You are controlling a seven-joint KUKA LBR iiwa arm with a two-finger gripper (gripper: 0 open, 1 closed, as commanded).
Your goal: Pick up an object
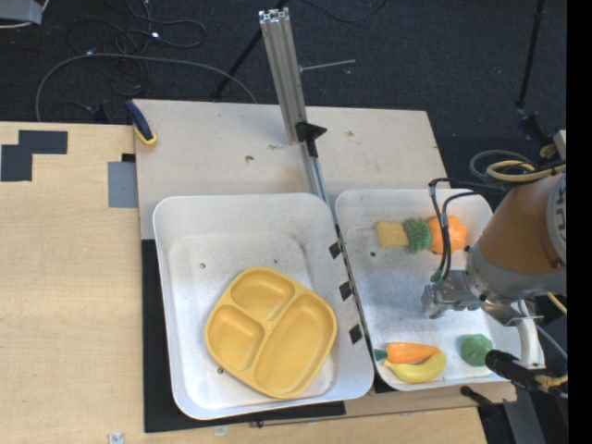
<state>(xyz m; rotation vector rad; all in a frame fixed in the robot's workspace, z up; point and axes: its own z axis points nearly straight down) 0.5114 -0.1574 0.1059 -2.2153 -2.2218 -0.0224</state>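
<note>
My fingers (438, 303) hang low over the right bin (407, 276), right of frame centre; I cannot tell whether they are parted or closed. Below them at the bin's lower edge, the carrot (411, 351) lies with its long axis left to right, touching the banana (418, 369). The yellow divided plate (270, 331) sits in the left bin (185, 248).

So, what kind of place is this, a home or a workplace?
Most likely a robotics lab, not a home: a grey robot arm reaches over two shallow white bins holding toy food, and loose black cables lie on the dark floor behind the bench.
</note>
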